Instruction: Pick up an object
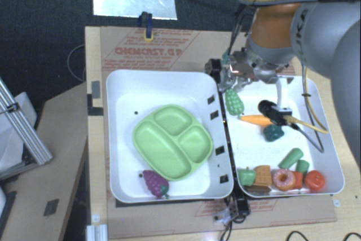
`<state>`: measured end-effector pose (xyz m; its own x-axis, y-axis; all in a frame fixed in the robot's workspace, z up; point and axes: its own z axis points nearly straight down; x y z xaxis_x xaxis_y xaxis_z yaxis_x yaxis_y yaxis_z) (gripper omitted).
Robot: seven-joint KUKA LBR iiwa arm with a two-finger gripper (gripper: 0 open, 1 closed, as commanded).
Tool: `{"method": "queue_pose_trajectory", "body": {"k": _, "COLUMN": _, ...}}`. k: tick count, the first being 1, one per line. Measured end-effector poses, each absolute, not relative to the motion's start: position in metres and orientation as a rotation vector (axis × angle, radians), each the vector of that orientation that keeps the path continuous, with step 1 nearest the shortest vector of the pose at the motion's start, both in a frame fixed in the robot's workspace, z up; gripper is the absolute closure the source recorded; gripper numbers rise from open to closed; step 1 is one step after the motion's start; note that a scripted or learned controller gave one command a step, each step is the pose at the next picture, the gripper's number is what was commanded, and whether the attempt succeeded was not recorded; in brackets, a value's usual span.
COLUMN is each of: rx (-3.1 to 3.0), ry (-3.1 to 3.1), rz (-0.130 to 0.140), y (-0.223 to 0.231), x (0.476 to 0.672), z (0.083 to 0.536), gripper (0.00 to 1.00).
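Observation:
My gripper [231, 85] hovers over the left edge of the right bin [333, 162], close to the divider between the two bins. A bumpy green toy vegetable [233, 102] sits directly below it, its top end meeting the gripper's tip. Whether it is gripped or resting on the bin floor is unclear. An orange carrot [255, 119] lies just to its right, with a teal toy [273, 132] beyond that.
Along the right bin's front edge lie a leafy green piece [246, 178], a brown cracker [262, 174], a donut [282, 179], a red tomato [315, 179] and two green pieces [291, 157]. The left bin [121, 121] holds a green divided plate [172, 141] and purple grapes [155, 183].

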<state>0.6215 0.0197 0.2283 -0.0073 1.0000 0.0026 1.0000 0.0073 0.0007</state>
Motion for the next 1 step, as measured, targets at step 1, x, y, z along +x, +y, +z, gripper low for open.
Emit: {"method": "queue_pose_trajectory", "body": {"k": 1, "rx": -2.209, "ry": -2.230, "rz": -0.001, "y": 0.0664, "x": 0.5968, "z": 0.2339, "gripper": 1.00}}
